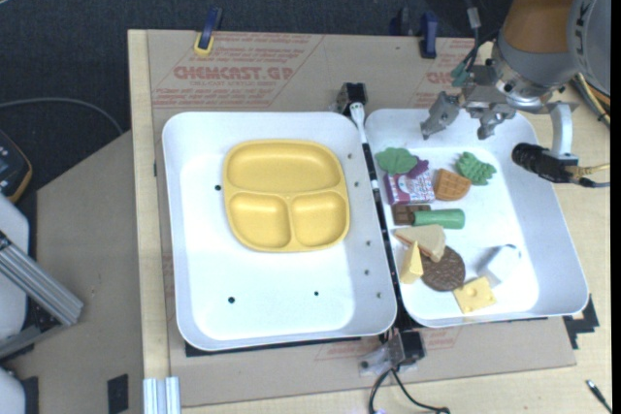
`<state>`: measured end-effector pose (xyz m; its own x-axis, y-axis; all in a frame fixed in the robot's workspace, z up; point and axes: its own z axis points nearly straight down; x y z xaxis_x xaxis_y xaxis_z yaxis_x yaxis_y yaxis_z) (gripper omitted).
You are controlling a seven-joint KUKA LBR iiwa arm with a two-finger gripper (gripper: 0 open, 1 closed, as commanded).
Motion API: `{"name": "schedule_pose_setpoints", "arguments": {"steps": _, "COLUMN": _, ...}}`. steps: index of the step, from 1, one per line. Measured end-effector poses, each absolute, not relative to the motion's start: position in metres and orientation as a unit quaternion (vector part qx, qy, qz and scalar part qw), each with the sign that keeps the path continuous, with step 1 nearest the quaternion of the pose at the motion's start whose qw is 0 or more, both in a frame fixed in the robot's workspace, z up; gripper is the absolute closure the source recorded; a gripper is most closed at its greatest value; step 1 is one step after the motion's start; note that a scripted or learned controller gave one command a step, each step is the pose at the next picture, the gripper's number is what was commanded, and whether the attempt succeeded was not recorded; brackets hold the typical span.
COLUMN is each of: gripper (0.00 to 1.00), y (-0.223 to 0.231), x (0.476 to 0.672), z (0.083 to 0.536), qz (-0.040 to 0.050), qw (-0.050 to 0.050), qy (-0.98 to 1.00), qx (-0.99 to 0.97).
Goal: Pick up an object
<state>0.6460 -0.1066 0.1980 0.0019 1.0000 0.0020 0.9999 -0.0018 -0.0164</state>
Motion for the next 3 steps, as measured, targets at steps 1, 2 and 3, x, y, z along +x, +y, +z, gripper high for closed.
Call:
{"name": "schedule_pose_setpoints", "arguments": {"steps": 1, "gripper": 0.0, "y": -0.106, "x": 0.649, "z": 0.208, "qz": 0.0001, "qw": 0.001, "qy": -0.707, "qx": -0.707}}
{"name": "schedule_pose_setpoints", "arguments": {"steps": 2, "gripper": 0.0, "y": -0.102, "x": 0.652, "z": 0.165, "qz": 0.001, "qw": 0.001, "qy": -0.708, "qx": -0.706}}
{"name": "schedule_pose_setpoints", "arguments": {"steps": 3, "gripper": 0.0, "y": -0.098, "x": 0.649, "z": 0.122, "qz": 0.0019, "qw": 0.003, "qy": -0.707, "qx": -0.707}}
